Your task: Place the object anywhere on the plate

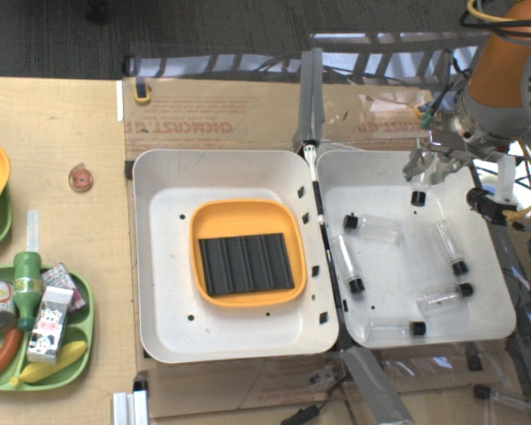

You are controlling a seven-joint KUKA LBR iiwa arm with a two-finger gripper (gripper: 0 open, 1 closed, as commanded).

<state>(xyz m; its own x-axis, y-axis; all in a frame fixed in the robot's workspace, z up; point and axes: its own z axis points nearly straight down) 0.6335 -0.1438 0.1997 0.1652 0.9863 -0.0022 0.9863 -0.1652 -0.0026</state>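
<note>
Scanning from the left, I see a green tray (71,361) of toy food on the wooden surface (62,131), well clear of the work. Next comes the left bin (159,237), and in its middle sits the orange plate (248,220) with a dark ribbed insert (248,264).

Further right, the right bin (487,308) holds several clear tubes with black caps. One tube (348,262) lies close along the left wall, its long axis running toward and away from the camera. Another tube (450,248) lies near the right wall at a slight slant, and a third (439,299) rests below it near the front.

My gripper (422,168) hangs over the far right corner of that bin. Whether it is spread or closed I cannot tell from this slant, and I see nothing held in it.

I judge nothing is picked yet. The slanted tube lies nearest, just toward the camera from the gripper; the plate lies well to the left across the divider.
</note>
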